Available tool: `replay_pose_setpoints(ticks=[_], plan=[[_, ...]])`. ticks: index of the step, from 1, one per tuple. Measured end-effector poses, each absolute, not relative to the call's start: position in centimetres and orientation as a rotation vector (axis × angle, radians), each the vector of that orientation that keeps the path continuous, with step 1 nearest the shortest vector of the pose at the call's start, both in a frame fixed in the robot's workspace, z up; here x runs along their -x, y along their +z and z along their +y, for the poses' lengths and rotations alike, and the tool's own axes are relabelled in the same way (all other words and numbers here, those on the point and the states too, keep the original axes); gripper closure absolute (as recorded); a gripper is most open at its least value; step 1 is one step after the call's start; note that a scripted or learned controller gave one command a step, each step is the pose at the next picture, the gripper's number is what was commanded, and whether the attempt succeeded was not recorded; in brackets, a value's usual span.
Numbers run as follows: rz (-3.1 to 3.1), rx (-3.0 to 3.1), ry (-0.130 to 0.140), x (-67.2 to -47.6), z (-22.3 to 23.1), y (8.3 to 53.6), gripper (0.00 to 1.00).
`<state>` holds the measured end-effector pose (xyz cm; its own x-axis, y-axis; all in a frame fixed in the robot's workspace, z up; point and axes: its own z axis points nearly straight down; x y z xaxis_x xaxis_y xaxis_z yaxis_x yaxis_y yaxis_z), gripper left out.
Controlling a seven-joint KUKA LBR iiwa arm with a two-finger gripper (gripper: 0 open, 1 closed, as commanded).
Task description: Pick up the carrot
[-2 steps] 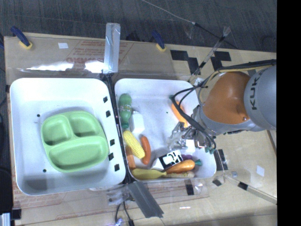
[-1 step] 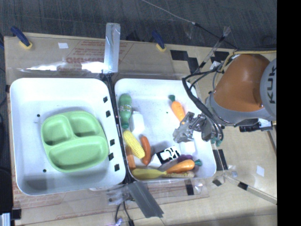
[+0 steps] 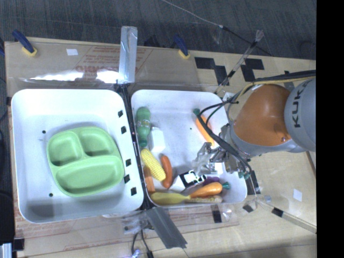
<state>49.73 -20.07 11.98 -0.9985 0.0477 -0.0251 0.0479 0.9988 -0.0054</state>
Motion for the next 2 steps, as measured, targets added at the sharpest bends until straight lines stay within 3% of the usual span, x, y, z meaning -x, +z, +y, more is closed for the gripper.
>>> replay_pose_setpoints(ticks=[1, 2], plan=[[3.121, -0.248, -0.006, -50.4, -21.2, 22.9, 1.0], [3.093, -0.558, 0.001, -47.7, -16.3, 20.2, 1.0]])
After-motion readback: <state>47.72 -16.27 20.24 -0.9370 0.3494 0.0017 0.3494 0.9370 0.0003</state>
